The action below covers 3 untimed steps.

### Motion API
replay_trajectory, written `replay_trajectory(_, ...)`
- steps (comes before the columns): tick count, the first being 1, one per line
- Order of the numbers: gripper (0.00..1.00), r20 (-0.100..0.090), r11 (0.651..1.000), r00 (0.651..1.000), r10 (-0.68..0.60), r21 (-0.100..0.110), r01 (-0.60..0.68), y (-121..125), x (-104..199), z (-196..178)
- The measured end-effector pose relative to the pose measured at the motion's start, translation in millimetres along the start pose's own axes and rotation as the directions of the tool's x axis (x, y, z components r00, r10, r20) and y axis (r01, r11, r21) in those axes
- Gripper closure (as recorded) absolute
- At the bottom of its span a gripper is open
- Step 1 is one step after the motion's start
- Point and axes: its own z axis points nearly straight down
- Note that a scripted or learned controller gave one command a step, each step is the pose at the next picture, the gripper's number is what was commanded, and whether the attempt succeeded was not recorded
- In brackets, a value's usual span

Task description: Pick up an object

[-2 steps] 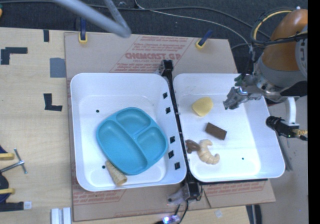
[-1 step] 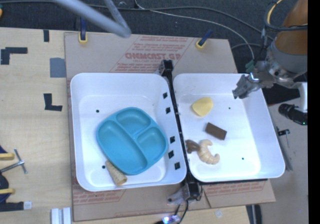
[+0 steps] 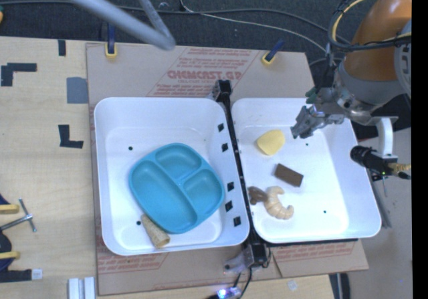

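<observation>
The right bin (image 3: 334,221) holds a pale yellow lump (image 3: 270,142), a brown rectangular block (image 3: 288,175) and a tan curled piece with a brown end (image 3: 273,201). My gripper (image 3: 301,127) hangs over the upper part of this bin, just right of the yellow lump and a little above it. Nothing shows between its dark fingers. The orange band of the arm (image 3: 384,20) rises at the top right.
The left bin (image 3: 110,157) carries a blue sectioned plate (image 3: 175,186) and a tan cork-like cylinder (image 3: 154,231) at its lower edge. A black divider (image 3: 230,157) runs between the bins. A grey metal pole (image 3: 87,0) crosses the top left.
</observation>
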Motion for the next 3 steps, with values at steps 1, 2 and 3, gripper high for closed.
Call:
replay_trajectory(1, 1.00, -0.001, 1.000, 1.000, -0.002, 0.001, 0.002, -5, 49, -3)
replay_trajectory(2, 1.00, -0.001, 1.000, 1.000, -0.003, 0.001, 0.003, -8, 104, -4)
replay_trajectory(3, 1.00, 0.000, 1.000, 1.000, -0.002, 0.002, 0.002, -4, 156, 13)
